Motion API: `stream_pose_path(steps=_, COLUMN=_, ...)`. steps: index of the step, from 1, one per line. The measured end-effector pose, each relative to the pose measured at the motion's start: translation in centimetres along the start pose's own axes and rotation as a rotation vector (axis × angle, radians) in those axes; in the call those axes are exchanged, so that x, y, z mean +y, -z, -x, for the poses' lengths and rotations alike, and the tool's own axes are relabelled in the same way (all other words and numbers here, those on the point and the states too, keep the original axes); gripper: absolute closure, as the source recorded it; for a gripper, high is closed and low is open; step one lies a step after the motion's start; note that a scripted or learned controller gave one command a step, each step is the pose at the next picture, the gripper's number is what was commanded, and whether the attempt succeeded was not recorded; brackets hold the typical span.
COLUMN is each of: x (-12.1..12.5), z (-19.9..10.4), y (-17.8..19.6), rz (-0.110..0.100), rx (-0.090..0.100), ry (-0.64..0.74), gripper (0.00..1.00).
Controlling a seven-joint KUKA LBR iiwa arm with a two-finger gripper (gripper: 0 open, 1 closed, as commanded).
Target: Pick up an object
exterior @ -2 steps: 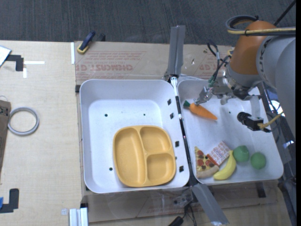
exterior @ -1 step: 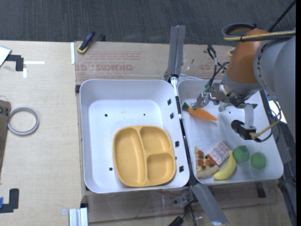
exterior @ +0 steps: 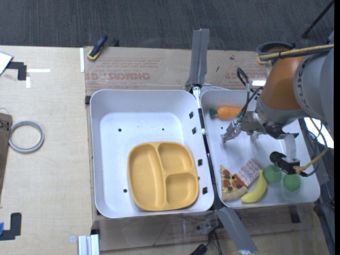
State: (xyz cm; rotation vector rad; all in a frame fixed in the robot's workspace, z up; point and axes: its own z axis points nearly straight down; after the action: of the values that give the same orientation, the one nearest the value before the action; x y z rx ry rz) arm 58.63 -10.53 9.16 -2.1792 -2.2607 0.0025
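Observation:
In the right bin (exterior: pixel 212 142) lie an orange carrot (exterior: pixel 229 111) at the back, a pizza slice (exterior: pixel 230 182), a small wrapped packet (exterior: pixel 248 171), a yellow banana (exterior: pixel 255 188) and two green round fruits (exterior: pixel 272 173) (exterior: pixel 291 181) at the front. My gripper (exterior: pixel 231 134) hangs over the middle of this bin, just in front of the carrot, its fingers pointing left and down. Nothing shows between the fingers. The arm with its orange band (exterior: pixel 284 84) covers the bin's back right part.
The left bin (exterior: pixel 106 142) holds a yellow divided plate (exterior: pixel 163 175). A roll of tape (exterior: pixel 25 136) lies on the bench at the far left. A blue-and-yellow tool (exterior: pixel 98 47) rests behind the bins. A metal divider (exterior: pixel 200 62) stands between the bins.

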Motion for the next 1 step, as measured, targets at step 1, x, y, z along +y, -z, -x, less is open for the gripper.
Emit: stream_pose_path(steps=1, x=-5.44, z=6.47, y=10.77, rz=0.001, rx=-0.002, ry=-0.063, gripper=0.0)
